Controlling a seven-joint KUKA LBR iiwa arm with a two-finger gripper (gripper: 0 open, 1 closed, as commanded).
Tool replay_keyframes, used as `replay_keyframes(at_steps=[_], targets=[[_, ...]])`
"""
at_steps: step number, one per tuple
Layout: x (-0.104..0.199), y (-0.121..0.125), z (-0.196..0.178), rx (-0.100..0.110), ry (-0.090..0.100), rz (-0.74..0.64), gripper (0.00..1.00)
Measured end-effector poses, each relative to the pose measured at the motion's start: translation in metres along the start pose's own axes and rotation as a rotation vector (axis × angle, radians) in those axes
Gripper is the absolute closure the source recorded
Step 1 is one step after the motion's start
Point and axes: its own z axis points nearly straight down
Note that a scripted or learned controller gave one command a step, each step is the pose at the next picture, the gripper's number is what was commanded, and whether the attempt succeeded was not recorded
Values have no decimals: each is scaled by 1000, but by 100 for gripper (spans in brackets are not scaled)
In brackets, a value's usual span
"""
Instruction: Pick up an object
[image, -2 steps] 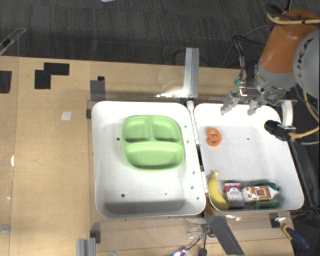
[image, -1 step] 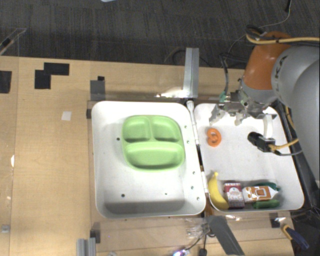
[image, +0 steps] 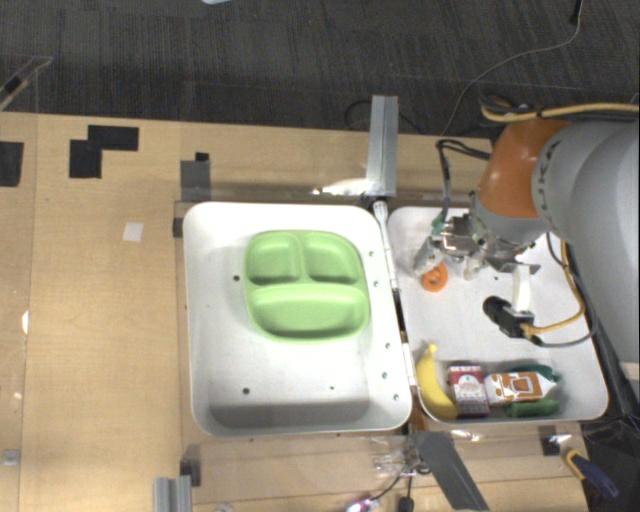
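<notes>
Nearest the camera, along the right white bin's (image: 600, 400) near wall, lie a yellow banana (image: 430, 380), a small dark red packet (image: 467, 390) and an orange-and-green carton (image: 520, 388), likely lined up where the wall stops them. A small orange round piece (image: 433, 279) sits at that bin's far left, with the gripper (image: 452, 245) low just beside it, probably aiming for it; I cannot tell how its jaws stand. A green divided plastic plate (image: 305, 283) rests in the left white bin (image: 215, 330).
</notes>
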Motion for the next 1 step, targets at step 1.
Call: replay_keyframes(at_steps=[1], targets=[[0, 2, -10, -4, 1, 5, 100]])
